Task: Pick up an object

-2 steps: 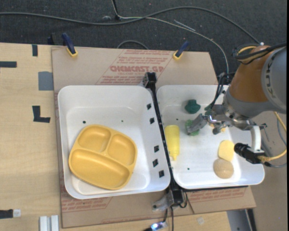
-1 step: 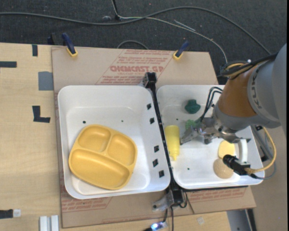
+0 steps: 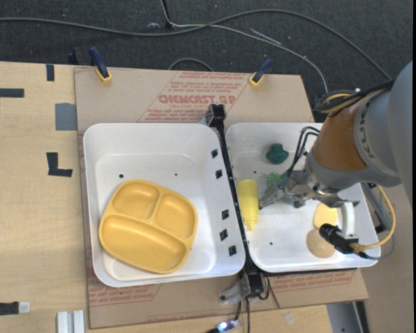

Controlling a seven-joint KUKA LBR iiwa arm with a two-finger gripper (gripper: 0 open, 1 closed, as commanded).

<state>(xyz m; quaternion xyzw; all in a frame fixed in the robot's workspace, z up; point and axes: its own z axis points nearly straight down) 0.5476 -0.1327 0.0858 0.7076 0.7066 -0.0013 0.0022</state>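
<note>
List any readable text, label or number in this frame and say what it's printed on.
"CHEMCAST GP": red print on the brown cardboard sheet under the two bins.
Smaller red lines above and below it on the same sheet: too small and blurred to read.
No other readable text.

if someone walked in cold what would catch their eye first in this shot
Most likely the big yellow three-compartment plastic plate lying in the left white bin. Next, the grey arm with its orange band reaching from the right over the right white bin, its gripper low beside a yellow banana-shaped toy against the divider. A small dark green toy sits near that bin's far edge.
</note>
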